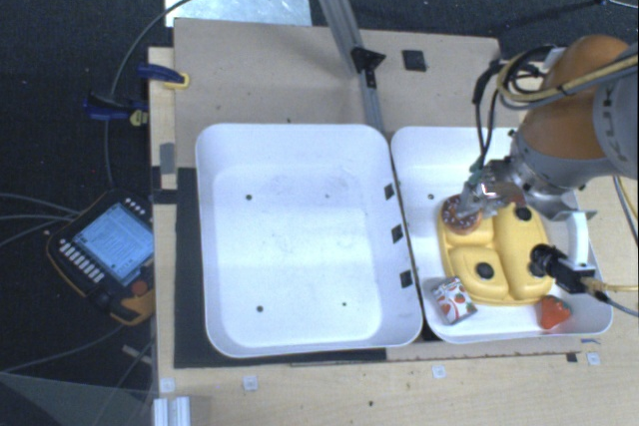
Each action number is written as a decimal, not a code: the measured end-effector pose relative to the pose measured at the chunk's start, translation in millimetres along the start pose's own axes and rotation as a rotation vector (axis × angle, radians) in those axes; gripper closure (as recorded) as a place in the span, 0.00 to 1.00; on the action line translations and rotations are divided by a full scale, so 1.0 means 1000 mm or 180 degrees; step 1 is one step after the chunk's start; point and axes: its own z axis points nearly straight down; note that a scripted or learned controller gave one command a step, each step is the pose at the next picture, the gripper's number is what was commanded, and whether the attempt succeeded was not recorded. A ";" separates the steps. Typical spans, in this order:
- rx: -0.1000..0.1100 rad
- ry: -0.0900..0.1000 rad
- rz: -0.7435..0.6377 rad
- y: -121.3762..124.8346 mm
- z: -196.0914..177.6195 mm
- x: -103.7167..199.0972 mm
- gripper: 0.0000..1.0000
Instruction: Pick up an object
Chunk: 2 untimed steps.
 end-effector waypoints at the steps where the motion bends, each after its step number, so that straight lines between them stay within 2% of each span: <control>1: 0.0002 -0.0002 0.0004 -0.002 -0.059 -0.009 1.00; 2: 0.0013 0.0001 0.0001 -0.001 -0.080 -0.009 1.00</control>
